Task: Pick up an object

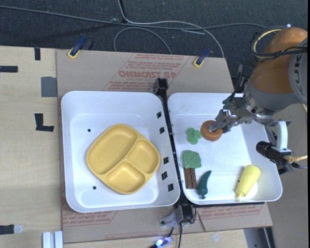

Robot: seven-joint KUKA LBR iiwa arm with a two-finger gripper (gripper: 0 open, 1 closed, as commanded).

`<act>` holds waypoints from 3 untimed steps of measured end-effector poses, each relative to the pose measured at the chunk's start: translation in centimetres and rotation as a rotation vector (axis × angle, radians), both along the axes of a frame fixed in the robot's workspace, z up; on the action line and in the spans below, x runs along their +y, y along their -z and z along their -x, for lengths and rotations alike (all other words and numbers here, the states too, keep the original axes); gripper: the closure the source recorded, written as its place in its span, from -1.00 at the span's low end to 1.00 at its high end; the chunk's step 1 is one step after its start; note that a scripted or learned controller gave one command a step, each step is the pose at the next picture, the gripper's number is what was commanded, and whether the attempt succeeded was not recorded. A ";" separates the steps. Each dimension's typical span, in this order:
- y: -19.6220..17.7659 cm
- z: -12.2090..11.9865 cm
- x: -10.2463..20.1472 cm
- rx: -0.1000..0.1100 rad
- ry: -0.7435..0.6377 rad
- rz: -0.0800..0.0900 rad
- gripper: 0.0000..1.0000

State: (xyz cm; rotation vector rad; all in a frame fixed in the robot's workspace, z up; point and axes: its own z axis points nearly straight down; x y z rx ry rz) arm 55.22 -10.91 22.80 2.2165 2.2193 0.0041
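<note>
Teal pepper (203,184) and yellow corn (247,181) lie loose at right bin (227,101) front; hand (220,126) sits over orange-brown round piece (212,132), grip state cannot tell, likely pick target.

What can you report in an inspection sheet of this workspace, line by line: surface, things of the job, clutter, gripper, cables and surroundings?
Surface: two white bins side by side, left bin and right bin, on a cardboard sheet on a wooden bench.
Job's things: in the right bin, a brown round toy at the gripper's tip, a small green piece, a green leafy toy with a brown stem, a dark green pepper, a yellow corn toy.
Clutter: a yellow divided plate in the left bin.
Gripper: gripper low over the brown toy; grasp cannot be judged.
Cables: black cables behind the bins.
Surroundings: dark carpet; two clamps on the cardboard's far edge.
</note>
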 end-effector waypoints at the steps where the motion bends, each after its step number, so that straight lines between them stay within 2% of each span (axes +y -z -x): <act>1: -2.0 0.0 0.0 0.005 0.000 -0.001 1.00; 2: -1.7 -1.5 6.2 0.007 -0.006 -0.003 1.00; 3: -0.2 -2.7 10.9 0.008 -0.004 -0.002 1.00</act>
